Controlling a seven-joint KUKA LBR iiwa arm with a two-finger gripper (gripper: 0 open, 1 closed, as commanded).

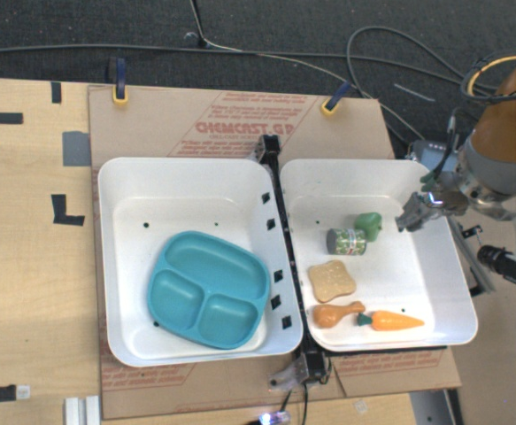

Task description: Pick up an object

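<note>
Over the right edge of the right bin point(435, 264) hangs the gripper point(414, 217), at the end of the grey arm point(492, 153) that comes in from the right. Nothing sits between its fingers. I cannot tell if it is open or closed, because it looks small and dark from up here.

All the small things lie in the right bin. A little can point(347, 242) lies on its side near the middle, and a green toy point(369, 225) touches it on the far right side. Nearer to us is a piece of toast point(331, 280). Nearest of all, by the front wall, are a chicken leg point(337, 313) and a carrot point(392, 321), lying end to end and close together.

The left bin point(125, 237) has a blue plate point(208, 289) with three parts.

The green toy and the can are the closest things to the gripper. They lie to its left and a bit nearer to us. The can's long side runs left to right. So I think the gripper must slide left and go down, with one finger on the far side of the can and one on the near side.
</note>
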